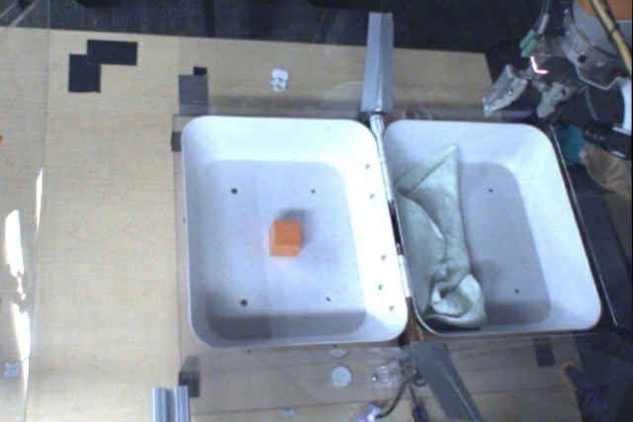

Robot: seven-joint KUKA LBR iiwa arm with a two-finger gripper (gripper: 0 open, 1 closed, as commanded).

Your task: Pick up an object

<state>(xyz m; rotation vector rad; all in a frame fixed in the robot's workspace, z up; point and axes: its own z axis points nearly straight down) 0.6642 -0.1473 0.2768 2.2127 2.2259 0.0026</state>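
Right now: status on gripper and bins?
Gripper above right bin's far corner, nothing held. Orange cube in left bin. Cloth in right bin.

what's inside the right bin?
A crumpled pale cloth lies along the left side of the right bin, from near the back wall to the front corner. The rest shows bare floor. Anything under the cloth is covered.

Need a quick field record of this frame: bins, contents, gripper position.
left bin: holds one orange cube, near the middle of the floor
right bin: holds a pale cloth, bunched along the left wall, front end balled up
gripper: above the right bin's far right corner, outside the rim, nothing between its fingers
cube and cloth: apart, in separate bins
task status: nothing picked yet
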